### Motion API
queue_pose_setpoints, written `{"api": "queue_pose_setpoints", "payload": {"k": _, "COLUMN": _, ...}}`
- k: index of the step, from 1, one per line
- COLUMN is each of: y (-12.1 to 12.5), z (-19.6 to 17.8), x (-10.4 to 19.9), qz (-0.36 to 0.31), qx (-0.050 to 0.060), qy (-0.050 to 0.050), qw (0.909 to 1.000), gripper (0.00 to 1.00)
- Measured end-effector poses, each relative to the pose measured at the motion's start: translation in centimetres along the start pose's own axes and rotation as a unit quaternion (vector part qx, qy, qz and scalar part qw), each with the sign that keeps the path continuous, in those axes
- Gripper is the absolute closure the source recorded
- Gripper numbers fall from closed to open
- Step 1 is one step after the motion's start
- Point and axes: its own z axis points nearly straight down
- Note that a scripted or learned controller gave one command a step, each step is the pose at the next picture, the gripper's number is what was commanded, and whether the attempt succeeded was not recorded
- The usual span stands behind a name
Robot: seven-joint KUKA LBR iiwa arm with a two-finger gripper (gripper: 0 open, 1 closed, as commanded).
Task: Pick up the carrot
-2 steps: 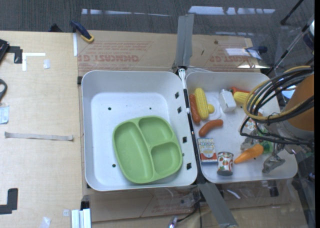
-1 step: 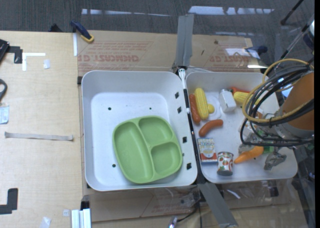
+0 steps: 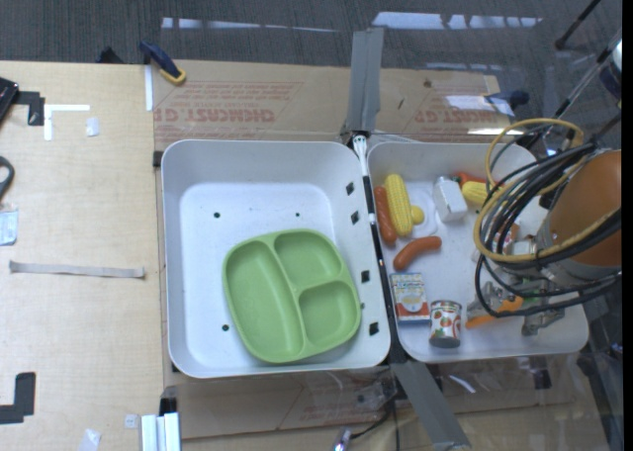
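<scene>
From the camera above the bench, the left bin (image 3: 188, 241) carries a green divided plate (image 3: 292, 293), and the right bin (image 3: 415, 157) carries the food items. The arm (image 3: 593, 212) reaches in from the right, low over the right bin, and a bundle of cables (image 3: 514, 192) loops in front of it, so the gripper itself is covered and I cannot tell its state or if it has hold of something. I judge that the carrot (image 3: 492, 315) is the thin orange piece which looks out from under the arm, near the front right corner of the bin, just beside the small can (image 3: 446, 323). A juice carton (image 3: 407, 297) is on the other side of the can, and a sausage (image 3: 416, 251), a corn cob (image 3: 398, 200) and another long orange-red piece (image 3: 383, 216) lie farther back. The risk I see is that the carrot is thin and lies flat, so it may slip away when gripped, or the can may be pushed because it is so close. The similar orange-red things could also be taken by mistake.
</scene>
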Motion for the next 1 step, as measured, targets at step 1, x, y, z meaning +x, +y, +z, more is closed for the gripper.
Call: {"api": "queue_pose_setpoints", "payload": {"k": 1, "y": -1.00, "z": -0.13, "x": 3.69, "qz": 0.035, "qx": 0.002, "qy": -0.002, "qw": 0.9994, "gripper": 0.00}}
